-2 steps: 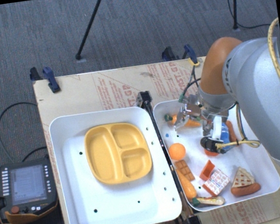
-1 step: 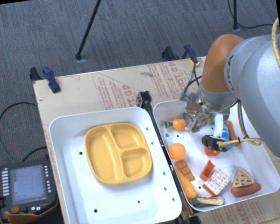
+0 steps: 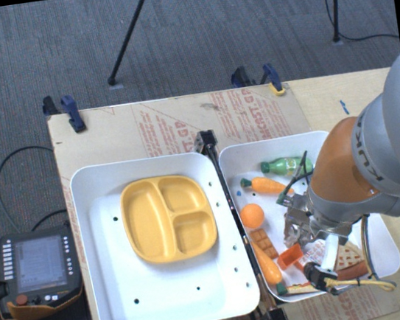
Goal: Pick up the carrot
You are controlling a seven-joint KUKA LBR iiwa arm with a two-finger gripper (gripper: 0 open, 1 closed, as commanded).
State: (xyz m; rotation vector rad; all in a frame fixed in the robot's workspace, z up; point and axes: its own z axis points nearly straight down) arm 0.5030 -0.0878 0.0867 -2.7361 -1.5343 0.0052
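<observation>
The carrot (image 3: 267, 185) is lying in the right bin (image 3: 308, 138), in its upper half, with its green stem end pointing toward the divider between the bins and its orange tip pointing toward the arm (image 3: 368, 160). A green bottle (image 3: 283, 165) is lying just above it, near but apparently not touching. An orange ball (image 3: 252, 216) is sitting just below the stem end.

The end effector (image 3: 300, 230) is hanging over the middle of the right bin, below and to the right of the carrot, and apart from it. The state of the end effector cannot be determined: the wrist and the clutter beneath are masking the tips, and nothing is visibly held.

Risks from this position:

1. Wrong target. A second long orange item (image 3: 268, 264) is lying along the bin's left wall, below the ball, and is resembling a carrot in colour and shape. A red block (image 3: 290, 255) and a brown block (image 3: 261, 241) are also lying close under the end effector. A straight descent is likely to be closing on one of these instead.

2. Crowding. The bottle and ball are flanking the carrot, so a wide approach is risking a nudge or a double grasp.

3. Slip. The carrot is tapering, so a grip near the tip is likely to be sliding off; a grip across the thick middle is looking safer.

The left bin (image 3: 110, 281) is holding a yellow divided plate (image 3: 169, 217), well apart from the work area.
</observation>
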